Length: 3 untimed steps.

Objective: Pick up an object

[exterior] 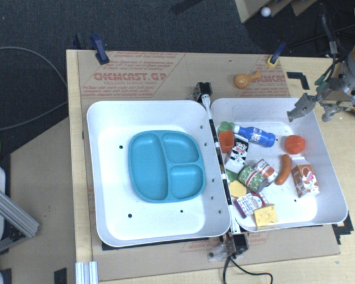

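The gripper (319, 105), fingers apart and holding nothing, hovers over the right bin's (331, 176) upper-right rim, with the nearest target, the red tomato (294, 144), lying toward seven o'clock from the fingertips inside that bin.

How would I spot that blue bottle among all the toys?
Look in the right-hand shallow white bin, at its far left part. The small blue plastic bottle lies on its side there with a white cap, the one blue thing among red, green and yellow toys.
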Available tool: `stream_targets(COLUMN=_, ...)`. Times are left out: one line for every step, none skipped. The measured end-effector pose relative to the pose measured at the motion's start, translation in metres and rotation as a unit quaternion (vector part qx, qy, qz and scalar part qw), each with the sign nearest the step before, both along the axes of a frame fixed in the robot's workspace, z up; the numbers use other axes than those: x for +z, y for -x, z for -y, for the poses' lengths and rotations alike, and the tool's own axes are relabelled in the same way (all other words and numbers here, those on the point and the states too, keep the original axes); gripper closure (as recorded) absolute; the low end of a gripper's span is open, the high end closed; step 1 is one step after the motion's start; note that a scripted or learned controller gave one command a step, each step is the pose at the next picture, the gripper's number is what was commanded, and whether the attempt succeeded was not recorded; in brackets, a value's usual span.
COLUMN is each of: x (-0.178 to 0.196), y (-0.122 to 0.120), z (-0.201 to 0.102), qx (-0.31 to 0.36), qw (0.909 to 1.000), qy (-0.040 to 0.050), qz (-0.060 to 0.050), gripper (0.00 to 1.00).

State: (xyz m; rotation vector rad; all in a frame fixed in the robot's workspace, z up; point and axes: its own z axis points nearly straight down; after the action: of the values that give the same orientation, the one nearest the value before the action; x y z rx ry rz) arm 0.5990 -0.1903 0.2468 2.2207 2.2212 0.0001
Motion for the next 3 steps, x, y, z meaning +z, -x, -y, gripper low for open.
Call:
stream_targets(x=-0.116, y=-0.011, z=0.034, qx=0.000, qw=1.0000, qy=-0.0005, qz=-0.002, gripper=0.00)
stream_targets(x=-0.163, y=0.009, z=0.013, qx=0.000, qw=1.0000, qy=-0.0007, qz=-0.001, gripper=0.00)
stream_targets(x=-0.152, y=0.008, z=0.014, qx=0.000, qw=1.0000, qy=-0.0001, qz=0.000, gripper=1.00)
